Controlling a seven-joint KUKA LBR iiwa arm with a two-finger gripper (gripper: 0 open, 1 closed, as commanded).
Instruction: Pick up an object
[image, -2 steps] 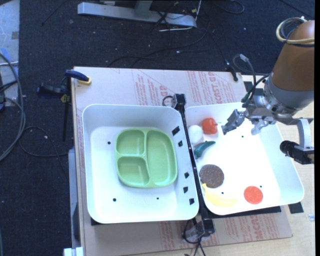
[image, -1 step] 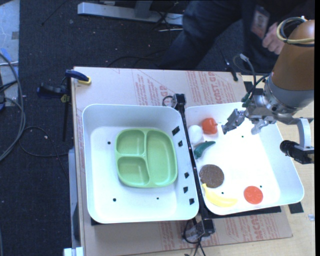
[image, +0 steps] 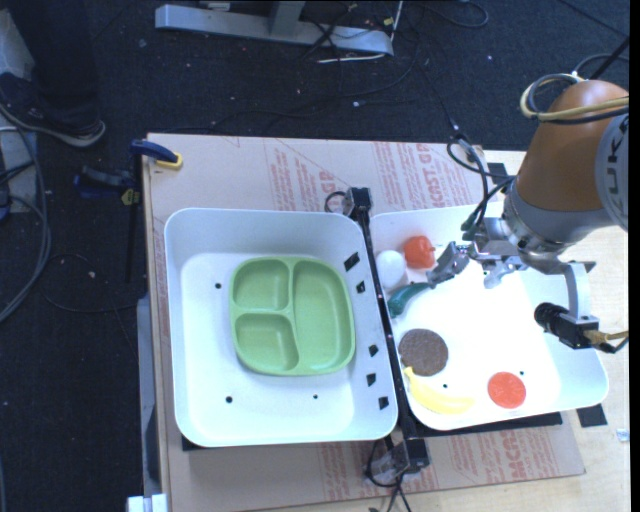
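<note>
The arm (image: 575, 160) reaches in from the upper right of the frame, its orange band above the right-hand bin (image: 560, 345). The gripper (image: 447, 265) hangs over the upper left part of that bin, just right of an orange-red object (image: 419, 250) and above a teal object (image: 404, 295). Whether the claw is released or clenched cannot be told from this slant, and nothing is seen between its tips.

In the same bin, a white ball (image: 390, 266) lies beside the orange-red object at the bin's left wall. Lower down sit a brown disc (image: 423, 349), a yellow banana-shaped piece (image: 438, 397) and a red disc (image: 507, 390).

The left-hand bin (image: 200, 330) holds a green divided tray (image: 292, 315) in the middle of the frame's left half.
</note>
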